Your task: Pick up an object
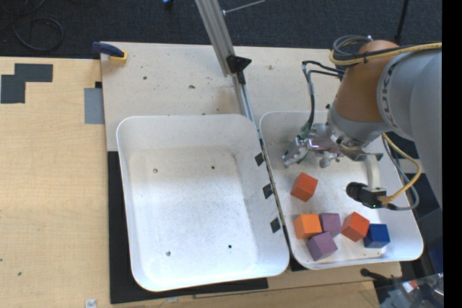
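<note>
Over the right bin (411, 245) the hand (312, 148) is hovering, fingers apart and gripping nothing. Approach step, I'd say: an orange cube (304, 186) is sitting just below it, so next comes a descent and close. Purple cubes (325, 234), a blue cube (377, 234) are crowding nearer the front wall.

Three orange blocks (304, 186), two purple (322, 244), one blue (377, 234)
</note>
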### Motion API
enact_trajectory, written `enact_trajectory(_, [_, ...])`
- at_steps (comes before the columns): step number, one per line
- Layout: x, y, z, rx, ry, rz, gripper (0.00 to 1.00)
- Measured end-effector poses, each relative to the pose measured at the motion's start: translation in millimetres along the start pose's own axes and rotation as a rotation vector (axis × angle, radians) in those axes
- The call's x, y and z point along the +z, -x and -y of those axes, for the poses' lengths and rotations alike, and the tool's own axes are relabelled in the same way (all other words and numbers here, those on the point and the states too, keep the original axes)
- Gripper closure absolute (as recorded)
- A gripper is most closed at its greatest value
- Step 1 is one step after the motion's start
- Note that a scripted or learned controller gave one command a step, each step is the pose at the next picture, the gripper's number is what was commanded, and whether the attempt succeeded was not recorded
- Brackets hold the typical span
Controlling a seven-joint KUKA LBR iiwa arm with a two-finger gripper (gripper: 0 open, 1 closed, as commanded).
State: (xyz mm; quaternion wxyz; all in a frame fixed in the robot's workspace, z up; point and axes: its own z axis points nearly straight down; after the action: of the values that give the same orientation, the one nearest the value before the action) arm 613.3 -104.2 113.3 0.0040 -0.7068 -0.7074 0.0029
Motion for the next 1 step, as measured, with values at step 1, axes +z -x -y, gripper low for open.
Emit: enact_trajectory(1, [22.0, -1.0, -0.9, 0.002, 0.008, 0.001, 0.0])
